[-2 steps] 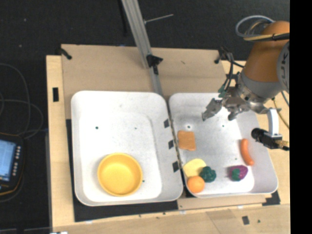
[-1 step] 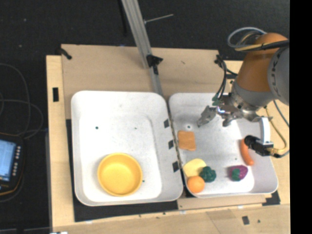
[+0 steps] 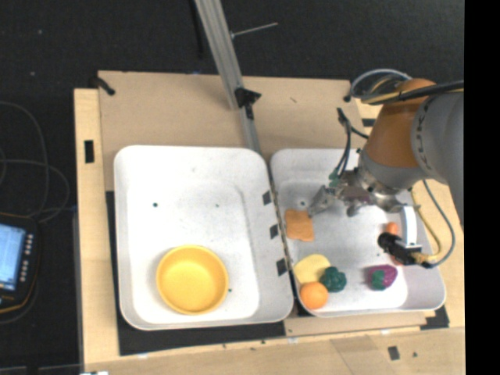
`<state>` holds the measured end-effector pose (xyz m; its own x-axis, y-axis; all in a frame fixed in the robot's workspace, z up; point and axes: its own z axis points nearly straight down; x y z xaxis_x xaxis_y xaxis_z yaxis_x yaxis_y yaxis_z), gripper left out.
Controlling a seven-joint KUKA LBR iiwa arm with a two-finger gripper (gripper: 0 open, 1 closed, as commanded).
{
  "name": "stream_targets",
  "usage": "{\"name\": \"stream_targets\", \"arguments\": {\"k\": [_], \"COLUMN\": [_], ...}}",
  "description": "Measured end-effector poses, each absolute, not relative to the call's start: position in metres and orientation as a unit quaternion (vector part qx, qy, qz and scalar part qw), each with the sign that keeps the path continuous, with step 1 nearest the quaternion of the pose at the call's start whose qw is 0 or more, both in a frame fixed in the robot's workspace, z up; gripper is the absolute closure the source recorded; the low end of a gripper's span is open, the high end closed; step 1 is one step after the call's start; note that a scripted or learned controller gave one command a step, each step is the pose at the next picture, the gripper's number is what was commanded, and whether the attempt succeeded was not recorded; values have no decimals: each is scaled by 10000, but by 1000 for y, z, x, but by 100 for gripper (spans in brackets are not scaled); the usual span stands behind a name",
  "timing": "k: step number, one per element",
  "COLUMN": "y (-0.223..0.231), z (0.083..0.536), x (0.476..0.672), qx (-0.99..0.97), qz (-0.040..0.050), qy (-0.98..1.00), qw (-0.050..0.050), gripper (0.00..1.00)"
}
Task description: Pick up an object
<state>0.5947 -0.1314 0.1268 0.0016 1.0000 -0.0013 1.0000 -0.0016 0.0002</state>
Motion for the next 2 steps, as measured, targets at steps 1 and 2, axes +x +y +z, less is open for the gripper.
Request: {"name": "stream_targets", "arguments": {"k": [1, 2], "y": [-132, -132], "z": [138, 203], "x": [596, 596], "qx": [7091, 7062], "qz": [17, 24], "qy": [7051, 7080], "qw": [10, 30], "gripper": [100, 100]}}
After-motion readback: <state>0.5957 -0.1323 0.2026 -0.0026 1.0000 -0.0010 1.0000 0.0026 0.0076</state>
